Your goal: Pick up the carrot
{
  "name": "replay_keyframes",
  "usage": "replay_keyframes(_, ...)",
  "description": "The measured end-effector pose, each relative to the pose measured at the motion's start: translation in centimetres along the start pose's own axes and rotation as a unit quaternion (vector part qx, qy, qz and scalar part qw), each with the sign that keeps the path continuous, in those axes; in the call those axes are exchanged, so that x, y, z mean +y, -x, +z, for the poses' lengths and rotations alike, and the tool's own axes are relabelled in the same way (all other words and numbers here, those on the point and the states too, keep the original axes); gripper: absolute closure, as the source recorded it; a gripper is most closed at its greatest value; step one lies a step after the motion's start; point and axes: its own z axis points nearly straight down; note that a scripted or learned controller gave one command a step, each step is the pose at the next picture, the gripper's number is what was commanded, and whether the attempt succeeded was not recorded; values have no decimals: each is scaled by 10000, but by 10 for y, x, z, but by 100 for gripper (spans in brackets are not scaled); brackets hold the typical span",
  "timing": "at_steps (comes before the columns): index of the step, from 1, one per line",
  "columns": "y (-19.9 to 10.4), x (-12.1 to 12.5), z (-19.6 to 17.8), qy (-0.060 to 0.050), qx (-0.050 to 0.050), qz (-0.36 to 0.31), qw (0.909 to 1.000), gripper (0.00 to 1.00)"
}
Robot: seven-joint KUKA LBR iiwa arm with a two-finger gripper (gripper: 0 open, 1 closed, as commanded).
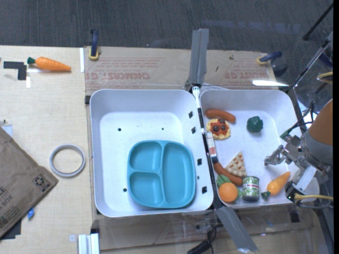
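Though blurred, carrot (278,184) beside pincer (288,165).

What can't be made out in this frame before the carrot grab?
- tool: small and cluttered in the camera view, so the finger state is unclear.
- carrot in the right bin: contact with the tool unclear.
- arm: cut off by the right edge.
- can: label too small to read.

You had the divided plate (161,173) in the left bin (106,142) | the carrot (277,184) in the right bin (275,97) (near corner), just right of the can (250,188) | gripper (283,155) just above the carrot
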Motion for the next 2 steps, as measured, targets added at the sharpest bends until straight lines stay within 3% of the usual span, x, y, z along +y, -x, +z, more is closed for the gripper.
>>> replay_keyframes(1,3,0,-8,3,-29,20,10000,100)
replay_keyframes(2,-70,-48,-115,39,-44,-51,10000,100)
